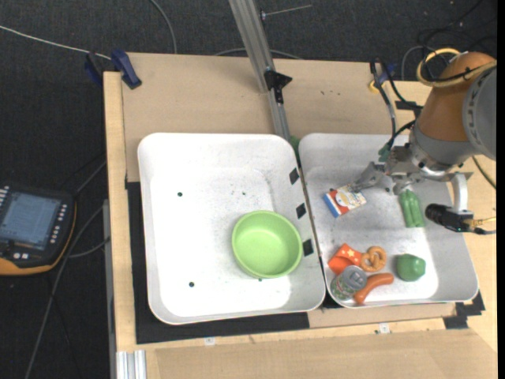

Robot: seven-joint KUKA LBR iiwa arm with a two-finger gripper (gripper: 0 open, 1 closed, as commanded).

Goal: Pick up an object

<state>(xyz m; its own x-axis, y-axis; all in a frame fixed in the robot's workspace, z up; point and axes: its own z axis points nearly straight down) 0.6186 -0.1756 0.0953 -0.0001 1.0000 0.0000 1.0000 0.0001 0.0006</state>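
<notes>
A pendant (31,226) with a lit screen is seen on the dark floor at far left, off the bench (197,85). The left bin (205,164) is set on the bench, and a green bowl (267,244) is seated upright in its lower right part, close to the wall shared with the right bin (339,152). A metal pole (256,46) is slanted down from the top edge to the gap between the two bins.

In the right bin, a small carton (346,200) in white, blue and red is laid on its side near the middle. Below it, along the near wall, an orange piece (346,256), a pretzel (375,256), a round grey lid (349,279) and a red sausage (372,286) are bunched together, touching or overlapping. A green ball-like thing (409,268) is placed just right of them. A green bottle (410,209) is laid lengthwise farther up, right of the carton.

The gripper (390,176) is held low over the upper part of the right bin, between the carton and the bottle, with one finger splayed toward the carton. Nothing is seen between the fingers; whether they are spread or closed cannot be told. The arm (454,109) is reached in from the right
</notes>
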